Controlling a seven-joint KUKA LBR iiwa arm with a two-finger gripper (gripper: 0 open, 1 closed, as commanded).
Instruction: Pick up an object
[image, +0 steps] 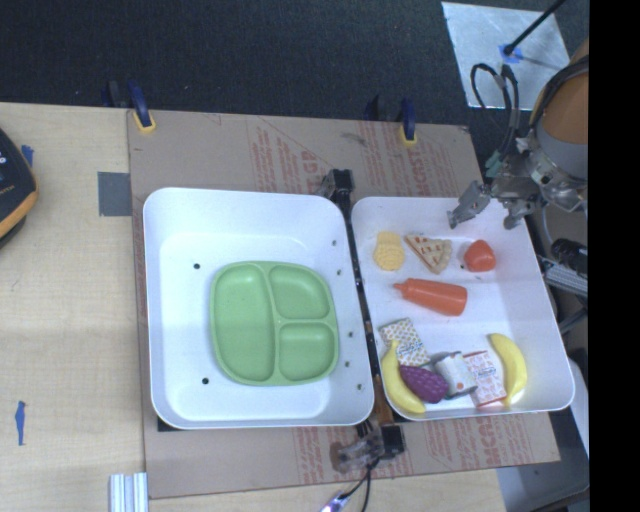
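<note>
1. Camera view looks down at a slant on a wooden worktop (60, 330) carrying two shallow white bins side by side on a brown cardboard sheet (250, 150).
2. The left bin (170, 230) holds a green divided plate (273, 322), lying flat near the middle.
3. The right bin (530, 300) holds the loose things: a yellow round piece (389, 251), a pizza-slice toy (431, 252), a red tomato-like piece (479, 256) and an orange carrot-shaped piece (433, 296) in the far half.
4. In the near half lie two bananas, one (398, 385) curved along the left wall and one (511, 366) on the right, with a purple grape bunch (424, 383), a patterned packet (404, 339) and small white-and-red packets (478, 376) crowded between them; their overlaps are hard to sort out.
5. The claw (490, 203) hangs over the far right corner of the right bin, its fingers spread apart with nothing between them, just beyond the tomato-like piece.
6. The arm's grey wrist and orange band (568, 112) are cut off at the right.
7. A yellow-and-black object (14, 190) is cut off at the left edge.
</note>
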